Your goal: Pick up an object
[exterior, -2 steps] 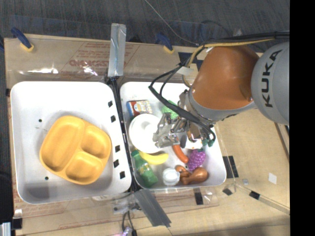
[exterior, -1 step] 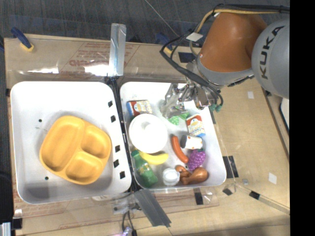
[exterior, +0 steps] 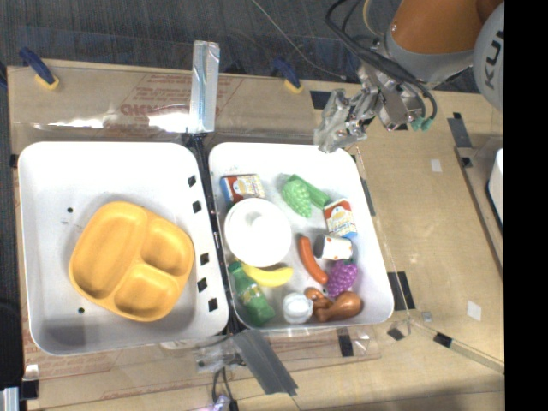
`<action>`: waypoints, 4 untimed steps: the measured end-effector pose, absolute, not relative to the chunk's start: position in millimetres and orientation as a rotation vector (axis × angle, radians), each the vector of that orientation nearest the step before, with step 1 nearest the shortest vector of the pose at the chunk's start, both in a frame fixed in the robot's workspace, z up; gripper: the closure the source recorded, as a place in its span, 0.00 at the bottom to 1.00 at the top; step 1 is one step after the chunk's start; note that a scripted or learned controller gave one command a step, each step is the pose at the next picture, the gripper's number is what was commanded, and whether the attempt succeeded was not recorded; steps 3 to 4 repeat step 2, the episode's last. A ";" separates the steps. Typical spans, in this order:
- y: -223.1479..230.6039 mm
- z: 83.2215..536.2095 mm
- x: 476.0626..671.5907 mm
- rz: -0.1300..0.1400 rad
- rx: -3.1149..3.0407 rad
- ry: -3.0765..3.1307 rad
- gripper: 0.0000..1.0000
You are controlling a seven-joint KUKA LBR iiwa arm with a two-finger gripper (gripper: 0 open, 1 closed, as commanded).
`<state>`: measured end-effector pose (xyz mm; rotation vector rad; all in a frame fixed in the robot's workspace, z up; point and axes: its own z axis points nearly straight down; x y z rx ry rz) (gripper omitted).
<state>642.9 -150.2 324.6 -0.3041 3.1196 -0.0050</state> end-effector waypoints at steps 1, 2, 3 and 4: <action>-72.0 243.8 627.0 0.002 -0.537 3.097 1.00; -27.0 195.8 586.7 0.003 -0.526 3.101 1.00; -27.0 195.8 586.7 0.003 -0.526 3.101 1.00; -27.0 195.8 586.7 0.003 -0.526 3.101 1.00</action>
